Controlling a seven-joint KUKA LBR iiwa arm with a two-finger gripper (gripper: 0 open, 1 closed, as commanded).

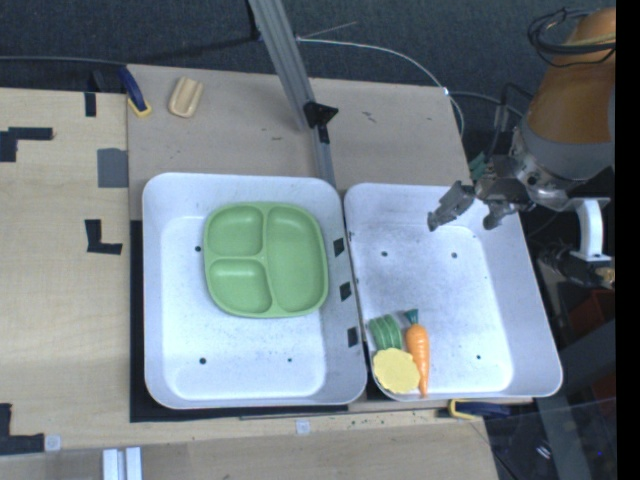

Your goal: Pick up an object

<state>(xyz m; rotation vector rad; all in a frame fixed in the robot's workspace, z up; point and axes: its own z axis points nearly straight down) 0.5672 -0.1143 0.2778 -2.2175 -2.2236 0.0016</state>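
My gripper (467, 211) hangs over the far right part of the right bin (450, 278), fingers spread apart with nothing between them. In that bin's near left corner lie an orange carrot (418, 356), a yellow round piece (396, 370) and a green ribbed item (385, 331), bunched together. They sit well below and left of the gripper. The left bin (170, 298) holds a green divided plate (266, 258).
A tan block (185, 96) and a blue-yellow tool (134, 90) lie on the bench beyond the left bin. A grey pole (285, 48) slants up from between the bins. Cables run along the bench's far right.
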